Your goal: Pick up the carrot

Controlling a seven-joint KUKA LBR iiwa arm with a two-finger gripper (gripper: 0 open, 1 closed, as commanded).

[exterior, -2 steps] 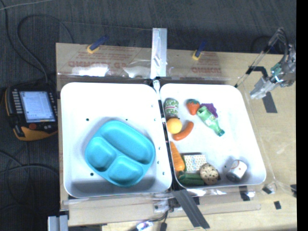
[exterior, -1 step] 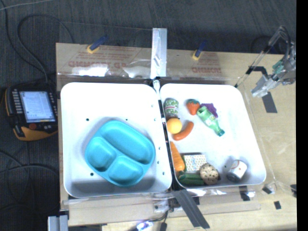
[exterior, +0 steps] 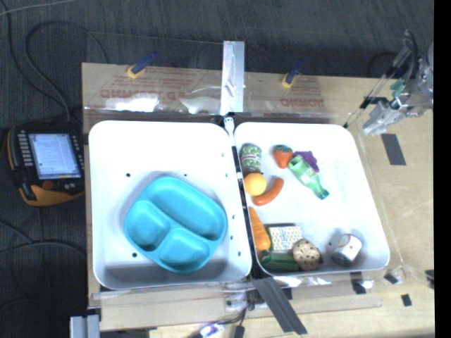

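Carrot (exterior: 259, 234): lies in right bin (exterior: 366, 189), against its left wall, just beside patterned box (exterior: 284, 237). Blue divided tray (exterior: 176, 222): left bin (exterior: 106, 160). Gripper (exterior: 384, 118): off the bins, upper right; grip state cannot be told.

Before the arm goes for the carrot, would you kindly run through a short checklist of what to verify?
1. Carrot located: ok, by the left wall of the right bin.
2. Top access: ok, nothing lies over it.
3. Side room: not ok, it hugs the wall, with a box on its other side.
4. Lookalike: not ok, an orange sausage lies just above it.
5. Gripper position: not ok, it sits outside the bin's top right corner.
6. Finger state: cannot tell.
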